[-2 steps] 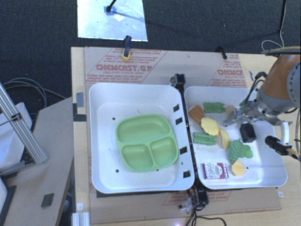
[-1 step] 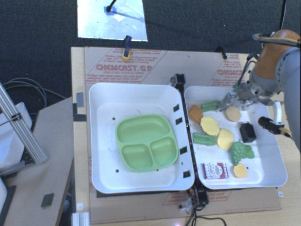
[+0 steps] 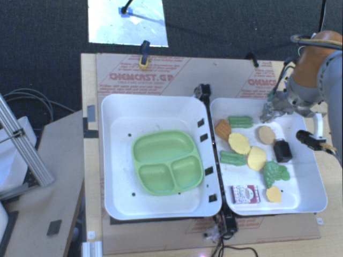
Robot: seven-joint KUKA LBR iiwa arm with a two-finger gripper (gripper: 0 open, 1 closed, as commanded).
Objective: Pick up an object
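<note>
While my gripper (image 3: 269, 113) hovers, finger state unreadable, the tan round piece (image 3: 266, 135) lies just below it, toward the bin's (image 3: 316, 197) near edge.

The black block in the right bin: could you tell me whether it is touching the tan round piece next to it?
Apart. The camera view shows a strip of white bin floor between the black block and the tan round piece.
</note>
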